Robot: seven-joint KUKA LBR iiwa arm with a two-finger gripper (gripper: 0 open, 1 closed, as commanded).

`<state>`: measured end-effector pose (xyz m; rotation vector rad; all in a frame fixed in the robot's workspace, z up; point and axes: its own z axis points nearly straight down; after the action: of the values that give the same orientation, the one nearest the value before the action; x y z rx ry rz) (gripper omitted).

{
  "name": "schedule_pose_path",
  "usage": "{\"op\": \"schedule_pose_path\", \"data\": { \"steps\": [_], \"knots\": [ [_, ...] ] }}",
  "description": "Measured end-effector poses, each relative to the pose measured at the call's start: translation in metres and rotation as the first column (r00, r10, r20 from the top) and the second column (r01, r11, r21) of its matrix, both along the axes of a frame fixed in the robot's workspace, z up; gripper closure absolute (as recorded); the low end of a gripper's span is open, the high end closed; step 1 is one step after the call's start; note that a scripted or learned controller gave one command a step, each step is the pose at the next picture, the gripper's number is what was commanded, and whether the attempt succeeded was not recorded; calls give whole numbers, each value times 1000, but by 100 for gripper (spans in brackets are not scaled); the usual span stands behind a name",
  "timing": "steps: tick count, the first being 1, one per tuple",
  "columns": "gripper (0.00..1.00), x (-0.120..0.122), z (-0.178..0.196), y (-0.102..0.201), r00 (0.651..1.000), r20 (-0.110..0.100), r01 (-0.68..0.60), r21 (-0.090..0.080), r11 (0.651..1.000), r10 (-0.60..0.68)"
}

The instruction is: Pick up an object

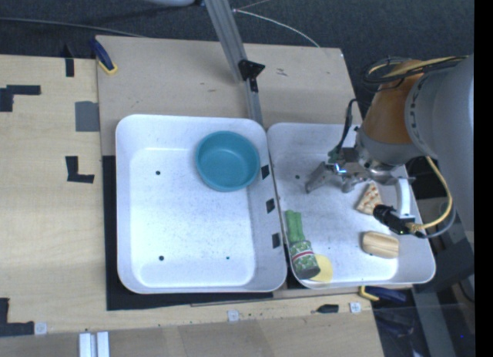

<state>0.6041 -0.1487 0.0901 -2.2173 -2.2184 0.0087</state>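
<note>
My gripper [333,179] hangs over the middle of the right bin [308,143], its two fingers spread apart with nothing between them. One fingertip [312,186] points toward the bin's left side. A waffle-patterned tan piece [367,197] lies just right of the gripper, partly under it. A tan bread-like block [380,244] rests near the bin's right front corner. A green packet [296,238] lies along the bin's left wall, with a yellow round piece [322,269] at its lower end. A blue bowl [226,160] sits in the left bin [154,217], at its back right.
A black and yellow cable clip [393,219] sticks out from the arm above the bread-like block. A metal pole [231,39] slants down to the gap between the bins. The bench [46,193] lies to the left.
</note>
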Motion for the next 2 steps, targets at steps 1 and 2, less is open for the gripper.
{"op": "schedule_pose_path", "data": {
  "steps": [1,2],
  "knots": [
    [0,0,-1,0,1000,6,-1,-1,1000,1],
    [100,1,10,0,1000,11,-2,-4,1000,2]
  ]
}}
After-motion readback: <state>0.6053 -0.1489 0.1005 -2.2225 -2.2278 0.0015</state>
